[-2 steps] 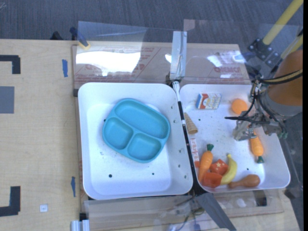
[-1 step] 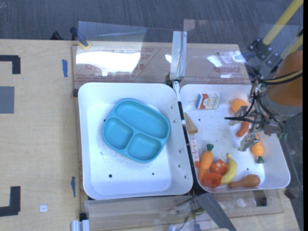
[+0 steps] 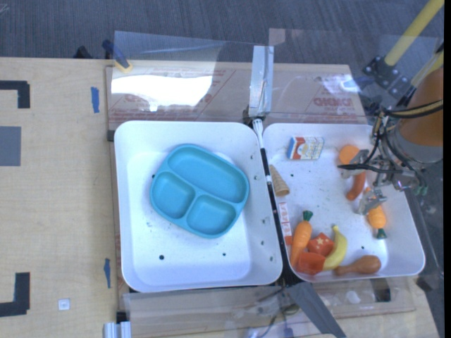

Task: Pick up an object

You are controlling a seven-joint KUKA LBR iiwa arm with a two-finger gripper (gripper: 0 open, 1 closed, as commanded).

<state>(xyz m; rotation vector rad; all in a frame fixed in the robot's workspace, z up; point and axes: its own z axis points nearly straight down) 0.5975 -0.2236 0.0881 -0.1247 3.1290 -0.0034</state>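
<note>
The right bin (image 3: 416,252) holds several toy foods. A small white, orange and blue carton (image 3: 304,148) lies at the back, with an orange ball (image 3: 348,153) to its right. A red-orange sausage shape (image 3: 357,184) lies just left of my gripper (image 3: 371,201). A small carrot (image 3: 378,221) lies just below the gripper. At the front lie a larger carrot (image 3: 301,235), a red piece (image 3: 318,246), a banana (image 3: 337,248) and a brown drumstick (image 3: 360,265). My gripper hangs low over the bin's right side, and nothing is visibly held.
The left bin (image 3: 134,153) holds a blue divided plate (image 3: 199,190). A tan cone (image 3: 280,182) and a flat packet (image 3: 284,218) lie along the right bin's left wall. The arm (image 3: 423,122) and its cables cover the bin's far right corner. Clear plastic screens stand behind the bins.
</note>
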